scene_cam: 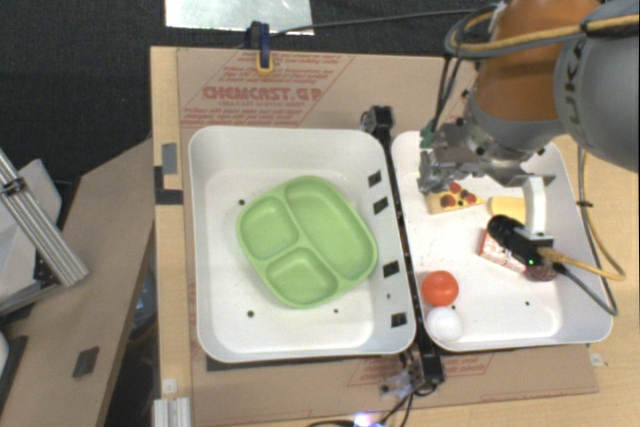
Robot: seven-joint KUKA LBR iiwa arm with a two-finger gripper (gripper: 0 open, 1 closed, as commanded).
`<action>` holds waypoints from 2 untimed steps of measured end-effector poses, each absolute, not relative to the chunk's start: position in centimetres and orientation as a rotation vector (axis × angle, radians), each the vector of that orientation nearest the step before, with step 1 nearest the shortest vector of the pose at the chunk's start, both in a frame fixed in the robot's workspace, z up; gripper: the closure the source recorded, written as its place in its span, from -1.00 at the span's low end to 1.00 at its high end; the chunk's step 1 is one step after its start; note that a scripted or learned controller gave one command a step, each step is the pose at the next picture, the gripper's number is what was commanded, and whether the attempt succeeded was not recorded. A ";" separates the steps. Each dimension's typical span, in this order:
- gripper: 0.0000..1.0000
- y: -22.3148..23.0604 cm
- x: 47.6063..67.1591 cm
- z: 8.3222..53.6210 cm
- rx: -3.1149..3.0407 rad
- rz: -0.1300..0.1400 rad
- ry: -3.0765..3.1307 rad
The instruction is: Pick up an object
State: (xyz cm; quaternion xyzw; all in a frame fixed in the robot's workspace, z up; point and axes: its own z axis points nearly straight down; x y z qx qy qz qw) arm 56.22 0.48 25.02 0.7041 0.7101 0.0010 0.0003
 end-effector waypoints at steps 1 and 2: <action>1.00 5.5 55.2 24.9 2.211 0.002 2.232; 1.00 10.6 54.2 22.1 2.213 0.000 2.234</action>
